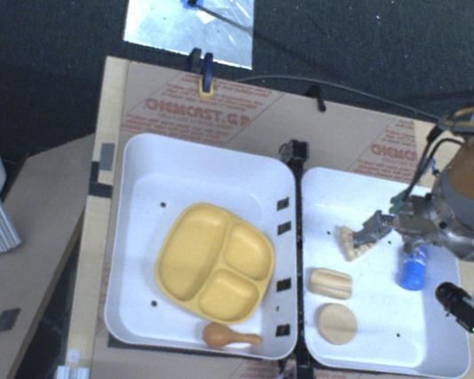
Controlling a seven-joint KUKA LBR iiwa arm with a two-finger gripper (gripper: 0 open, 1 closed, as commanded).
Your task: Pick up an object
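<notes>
The small tan ridged toy piece (354, 242) lies in the right white bin (433, 361), its long axis slanting toward my gripper (372, 229), whose fingers straddle its upper end, spread and not yet closed on it.

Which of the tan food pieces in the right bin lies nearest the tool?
The small ridged piece at the tool tip, at the bin's upper middle. The bun-shaped piece and round disc lie lower down.

We saw the gripper (372, 231) low in the right bin (397, 198), touching a small tan object (353, 242); a blue bottle (413, 268) lay near, a yellow tray (211, 261) filled the left bin (214, 164).
</notes>
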